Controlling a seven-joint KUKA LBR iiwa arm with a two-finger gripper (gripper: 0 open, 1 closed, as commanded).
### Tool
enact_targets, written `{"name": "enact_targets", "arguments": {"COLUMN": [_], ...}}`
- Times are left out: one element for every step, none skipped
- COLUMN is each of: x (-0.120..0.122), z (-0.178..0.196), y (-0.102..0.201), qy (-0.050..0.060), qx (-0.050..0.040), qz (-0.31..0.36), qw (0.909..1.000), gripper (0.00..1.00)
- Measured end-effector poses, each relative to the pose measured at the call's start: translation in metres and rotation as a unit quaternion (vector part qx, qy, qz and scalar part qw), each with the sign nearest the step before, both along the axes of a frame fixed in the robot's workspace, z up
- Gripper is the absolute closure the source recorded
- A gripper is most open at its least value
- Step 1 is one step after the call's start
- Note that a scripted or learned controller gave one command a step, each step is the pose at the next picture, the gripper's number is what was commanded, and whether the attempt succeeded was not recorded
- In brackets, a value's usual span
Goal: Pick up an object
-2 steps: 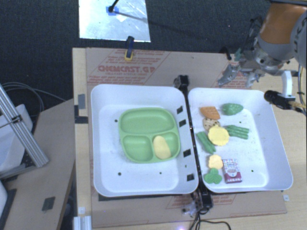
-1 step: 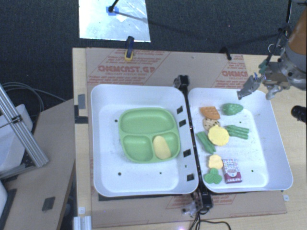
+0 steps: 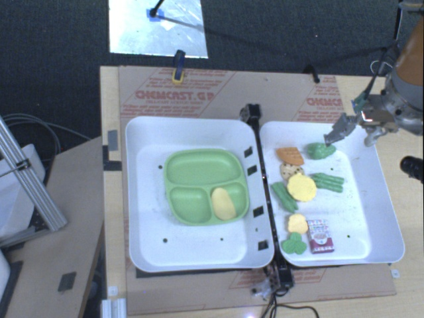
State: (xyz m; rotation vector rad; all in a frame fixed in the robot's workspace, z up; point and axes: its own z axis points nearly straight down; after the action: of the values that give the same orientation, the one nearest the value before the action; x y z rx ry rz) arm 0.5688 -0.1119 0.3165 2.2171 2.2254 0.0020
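My gripper [image 3: 354,135] hangs over the far right part of the right bin [image 3: 381,207], its fingers spread open with nothing between them. Its left fingertip [image 3: 334,136] is just above and to the right of a small green toy vegetable [image 3: 320,151]. Near that lie an orange cracker [image 3: 289,156], a speckled cookie [image 3: 289,171], a green bean pod [image 3: 329,181] and a yellow round piece [image 3: 302,188]. Closer to the front sit a green pea pod [image 3: 283,196], a small yellow piece [image 3: 297,224], a red and white carton [image 3: 319,236] and a green broccoli piece [image 3: 293,245].
The left bin [image 3: 142,177] holds a green divided plate [image 3: 199,171] with a yellow oblong piece [image 3: 224,203] in its front right compartment. A black divider with clips [image 3: 260,177] runs between the bins. A shiny sheet [image 3: 158,18] lies beyond the bench.
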Motion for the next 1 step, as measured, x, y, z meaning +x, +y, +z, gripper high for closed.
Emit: {"name": "enact_targets", "arguments": {"x": [-0.0710], "z": [-0.0603], "y": [0.0169], "qy": [0.004], "qx": [0.0008], "qz": [-0.002], "qw": [1.0000], "gripper": [0.00]}}
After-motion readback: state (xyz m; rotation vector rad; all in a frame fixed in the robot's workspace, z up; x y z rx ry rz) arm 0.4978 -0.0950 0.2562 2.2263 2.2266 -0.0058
